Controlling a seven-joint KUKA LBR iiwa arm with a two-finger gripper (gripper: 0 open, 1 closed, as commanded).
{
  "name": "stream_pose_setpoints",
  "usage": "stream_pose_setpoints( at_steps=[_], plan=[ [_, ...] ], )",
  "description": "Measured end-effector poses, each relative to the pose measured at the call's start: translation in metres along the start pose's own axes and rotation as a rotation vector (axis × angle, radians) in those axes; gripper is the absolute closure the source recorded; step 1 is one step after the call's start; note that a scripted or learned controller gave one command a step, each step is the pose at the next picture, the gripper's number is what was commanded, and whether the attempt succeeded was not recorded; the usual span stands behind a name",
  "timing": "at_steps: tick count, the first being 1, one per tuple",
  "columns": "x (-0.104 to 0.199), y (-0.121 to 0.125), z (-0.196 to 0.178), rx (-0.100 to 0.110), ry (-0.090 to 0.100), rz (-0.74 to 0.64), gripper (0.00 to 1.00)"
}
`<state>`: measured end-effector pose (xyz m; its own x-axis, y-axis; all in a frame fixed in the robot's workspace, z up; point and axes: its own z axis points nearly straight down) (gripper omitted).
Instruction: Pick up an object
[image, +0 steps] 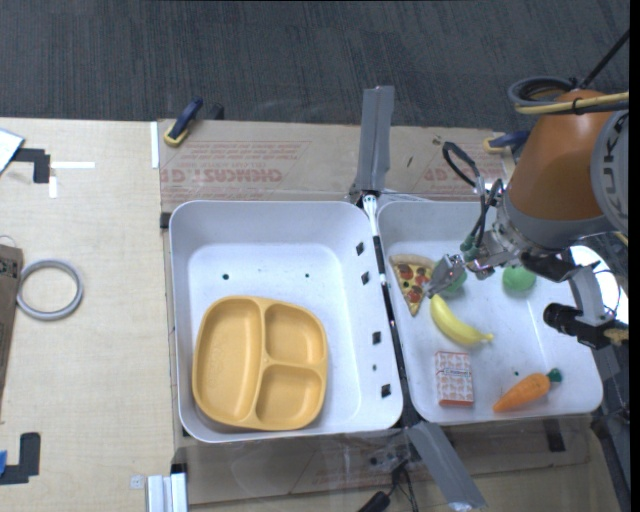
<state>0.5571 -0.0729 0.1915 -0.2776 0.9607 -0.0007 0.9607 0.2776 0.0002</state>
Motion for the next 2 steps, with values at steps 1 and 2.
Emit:
stream_pose_setpoints(
  at_steps=[1, 2],
  plan=[
    [-0.0222, -0.0249, 0.1001, 0.001, 0.001, -0.088, 0.0],
    [-0.0233, -0.0253, 0.0915, 0.001, 0.001, -0.084, 1.0]
  ],
)
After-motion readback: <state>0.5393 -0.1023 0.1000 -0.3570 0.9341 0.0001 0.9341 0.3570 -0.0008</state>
